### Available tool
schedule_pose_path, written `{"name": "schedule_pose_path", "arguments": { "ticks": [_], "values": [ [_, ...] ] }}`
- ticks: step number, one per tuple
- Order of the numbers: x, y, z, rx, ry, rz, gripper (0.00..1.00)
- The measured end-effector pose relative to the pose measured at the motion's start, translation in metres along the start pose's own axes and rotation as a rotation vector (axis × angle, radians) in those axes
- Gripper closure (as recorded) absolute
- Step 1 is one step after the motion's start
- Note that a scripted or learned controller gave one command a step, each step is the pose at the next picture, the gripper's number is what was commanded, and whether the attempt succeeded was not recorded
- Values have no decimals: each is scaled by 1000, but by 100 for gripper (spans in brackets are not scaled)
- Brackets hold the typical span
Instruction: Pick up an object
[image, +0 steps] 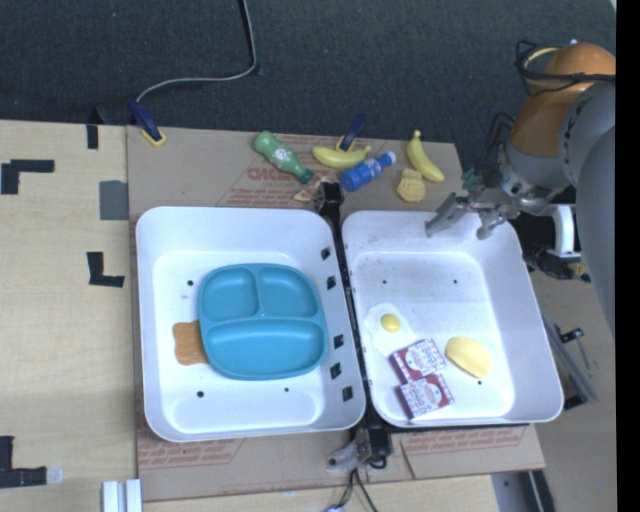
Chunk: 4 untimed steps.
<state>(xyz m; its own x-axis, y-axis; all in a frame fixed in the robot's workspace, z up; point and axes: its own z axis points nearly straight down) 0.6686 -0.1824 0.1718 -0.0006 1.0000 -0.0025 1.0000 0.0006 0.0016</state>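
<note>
1. The tool (462, 217) hangs over the far edge of the right bin (520, 290), fingers spread apart with nothing between them.
2. Candidates lie toward the near side of that bin from the tool: a yellow lemon-shaped piece (468, 356), two red-and-white cartons (420, 376) and a fried egg (385, 323).
3. The lemon piece sits nearly straight nearward of the tool, long axis slanting across the bin.
4. Bare bin floor lies between tool and pieces; the cartons touch each other, so the lemon piece looks easier to close on.
5. The bin's right wall stands near the lemon piece.
</note>
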Motion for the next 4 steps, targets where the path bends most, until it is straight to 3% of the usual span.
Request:
{"name": "schedule_pose_path", "arguments": {
  "ticks": [1,2,3,4],
  "values": [
    [57,-60,68,6,4,-1,0],
    [85,-96,81,5,3,0,0],
    [85,-95,71,4,5,0,100],
    [85,-95,71,4,5,0,0]
  ]
}}
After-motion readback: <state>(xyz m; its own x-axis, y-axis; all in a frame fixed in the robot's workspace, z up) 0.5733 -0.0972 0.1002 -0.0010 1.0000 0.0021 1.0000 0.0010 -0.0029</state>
